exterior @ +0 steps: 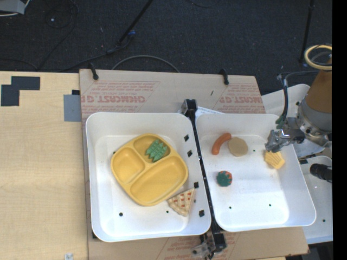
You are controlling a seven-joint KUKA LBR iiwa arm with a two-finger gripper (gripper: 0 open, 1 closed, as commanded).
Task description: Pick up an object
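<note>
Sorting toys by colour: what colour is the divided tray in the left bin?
Yellow, seen in the camera view: divided tray.

Dark carpeted floor (162, 26) fills the top, crossed by loose black cables (135, 28). A light wooden surface (40, 172) with dark rectangular marks lies at left. A printed cardboard sheet (162, 93), clipped at 2 points, lies under the bins.

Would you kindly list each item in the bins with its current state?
yellow tray: flat in left bin
green toy: in tray's top compartment
pizza slice: leaning on tray
sausage: beside round cookie
tomato: alone
yellow block: below tool
</note>
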